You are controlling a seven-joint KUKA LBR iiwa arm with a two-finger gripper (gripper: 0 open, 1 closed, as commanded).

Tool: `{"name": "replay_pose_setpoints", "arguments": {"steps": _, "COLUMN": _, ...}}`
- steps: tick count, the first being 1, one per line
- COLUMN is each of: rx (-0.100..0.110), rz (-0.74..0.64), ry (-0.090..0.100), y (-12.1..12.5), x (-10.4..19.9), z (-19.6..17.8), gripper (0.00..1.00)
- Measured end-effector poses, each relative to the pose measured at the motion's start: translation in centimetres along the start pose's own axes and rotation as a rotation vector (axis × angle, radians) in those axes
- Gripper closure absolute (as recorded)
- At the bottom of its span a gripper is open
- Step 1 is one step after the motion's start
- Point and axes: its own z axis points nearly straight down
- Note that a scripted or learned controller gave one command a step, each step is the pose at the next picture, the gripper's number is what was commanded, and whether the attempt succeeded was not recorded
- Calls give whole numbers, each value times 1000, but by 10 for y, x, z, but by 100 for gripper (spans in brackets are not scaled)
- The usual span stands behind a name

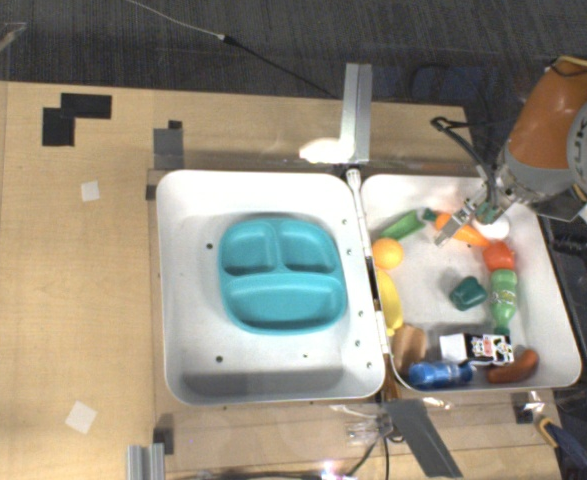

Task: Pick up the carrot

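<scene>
In right bin, jaws seemingly touching carrot (451, 230).

The arm (563, 128) is cut off by the right edge just above the right bin (563, 368); its upper links lie outside the frame. The gripper (478, 213) sits low over that bin's far part, and its fingers are too small and blurred to read. The carrot (456, 231) lies partly under the gripper, its far end covered; contact cannot be determined. A white item (496, 230) just right of the carrot is half hidden and unidentifiable. The label on the small box (491, 348) at the bin's near side is illegible. The cables (573, 438) right of the bin run out of frame.
</scene>
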Motion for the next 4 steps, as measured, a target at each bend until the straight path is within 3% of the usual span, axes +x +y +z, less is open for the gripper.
{"name": "replay_pose_setpoints", "arguments": {"steps": 1, "rx": 14, "rz": -1, "ry": 11, "y": 25, "x": 23, "z": 14, "gripper": 0}}
{"name": "replay_pose_setpoints", "arguments": {"steps": 2, "rx": 5, "rz": 146, "ry": 5, "y": 2, "x": -3, "z": 13, "gripper": 0}}
{"name": "replay_pose_setpoints", "arguments": {"steps": 3, "rx": 1, "rz": 139, "ry": 0, "y": 5, "x": -4, "z": 0, "gripper": 100}}
{"name": "replay_pose_setpoints", "arguments": {"steps": 4, "rx": 2, "rz": 228, "ry": 6, "y": 39, "x": 55, "z": -67, "gripper": 100}}
